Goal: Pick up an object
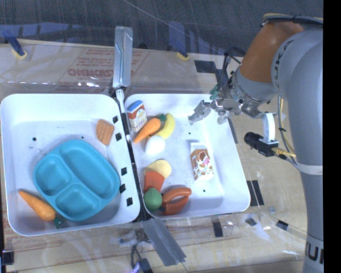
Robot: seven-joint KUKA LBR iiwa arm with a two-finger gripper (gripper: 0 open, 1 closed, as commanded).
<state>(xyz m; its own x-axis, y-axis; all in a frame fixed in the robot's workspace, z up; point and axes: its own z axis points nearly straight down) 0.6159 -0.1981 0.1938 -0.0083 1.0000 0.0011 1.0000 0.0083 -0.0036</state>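
Hovering with fingers spread apart and holding nothing: claw [211, 112], above the right bin's [234, 178] far right corner. Lying flat below it on the bin floor, apart from the fingers: small carton [201, 161], with carrot [147, 129] and egg [155, 145] further left.

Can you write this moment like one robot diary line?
pincer: open, holding nothing | over right bin, far side | nearest: carton
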